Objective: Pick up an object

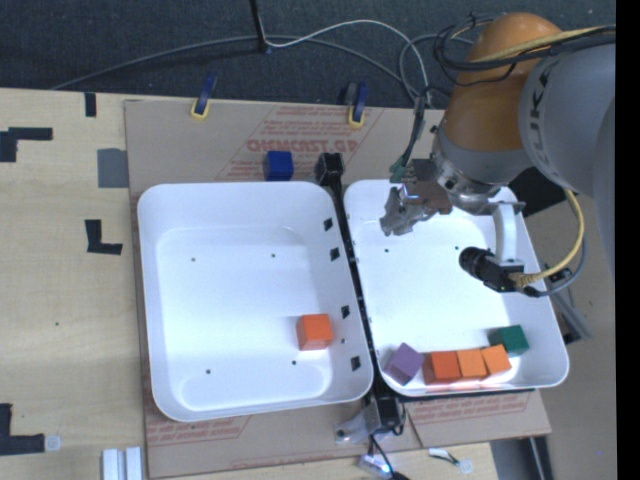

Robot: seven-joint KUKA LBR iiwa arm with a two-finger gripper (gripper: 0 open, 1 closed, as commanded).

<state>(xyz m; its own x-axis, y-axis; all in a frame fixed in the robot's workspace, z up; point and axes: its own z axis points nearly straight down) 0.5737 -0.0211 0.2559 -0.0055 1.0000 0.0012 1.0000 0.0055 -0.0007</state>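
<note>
From where I stand, the grey arm point(560, 98) comes in from the right with its orange band high over the right bin point(440, 278), and the gripper point(402, 211) hangs above that bin's far left corner, close to the divider where the two bins meet. Whether its fingers are spread or pressed together I cannot tell; nothing shows between them. Below it the floor of the right bin is bare white across the middle, so the room to move lies there. The blocks crowd the near rim: a purple block point(404, 363) nearest the divider, then two orange blocks point(441, 367) point(471, 364) touching side by side, a lighter orange one point(497, 360) next, and a green block point(512, 340) just behind it by the right wall. The left bin point(200, 268) holds a single orange cube point(315, 331) toward its near right side, apart from the walls, with open floor around it. A blue cube point(279, 164) sits outside on the cardboard point(180, 138), just beyond the left bin's far rim.
</note>
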